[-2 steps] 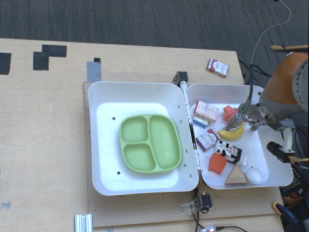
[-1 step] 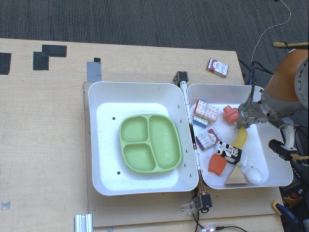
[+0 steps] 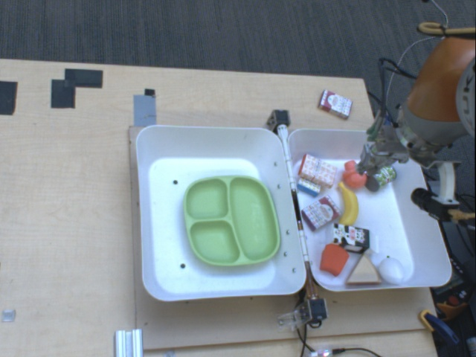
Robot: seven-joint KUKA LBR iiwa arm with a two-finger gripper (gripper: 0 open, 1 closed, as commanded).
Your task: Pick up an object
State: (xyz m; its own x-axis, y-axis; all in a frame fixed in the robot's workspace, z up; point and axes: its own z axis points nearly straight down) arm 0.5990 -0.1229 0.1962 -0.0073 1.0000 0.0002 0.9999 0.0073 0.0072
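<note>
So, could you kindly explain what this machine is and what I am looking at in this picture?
One camera looks down at a slant on a wooden bench. The grey robot arm with an orange band reaches in from the right; its two-finger gripper hangs over the right white bin, among a yellow toy banana, a red block and small patterned cartons. The left white bin holds a green divided plate. Whether anything is held, I cannot tell.
</note>
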